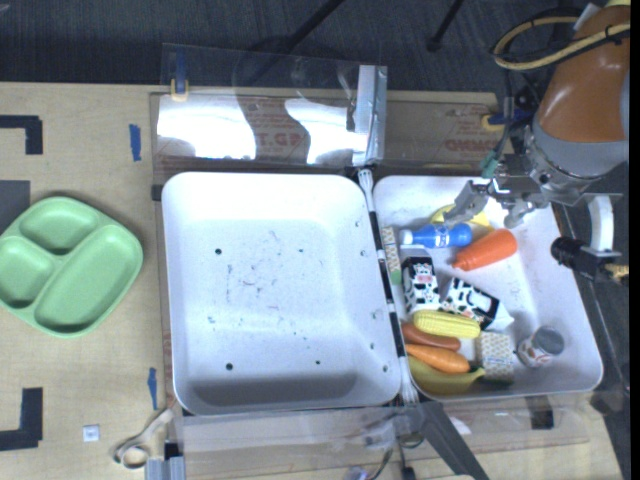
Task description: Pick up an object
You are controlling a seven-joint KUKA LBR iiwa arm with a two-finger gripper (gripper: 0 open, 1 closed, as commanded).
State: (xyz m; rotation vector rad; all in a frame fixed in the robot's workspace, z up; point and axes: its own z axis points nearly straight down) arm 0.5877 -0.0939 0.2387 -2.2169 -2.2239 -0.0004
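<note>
My gripper (493,204) hangs over the back of the right bin (575,313). Its two grey fingers are spread open and nothing sits between them. Just below it lie an orange toy carrot (486,250) and a blue bottle (441,236), with a yellow item (444,213) partly behind the bottle. Further forward are two black-and-white patterned items (421,279) (471,301), a corn cob (446,323), a second carrot (436,359), a banana (446,379), a tan waffle piece (496,348) and a small can (541,346).
The left bin (270,288) stands beside the right one, a ridge dividing them. A green sectioned plate (65,263) rests on the bench at far left. A clear plastic panel (270,118) stands behind the bins. The arm's orange band (590,88) is at upper right.
</note>
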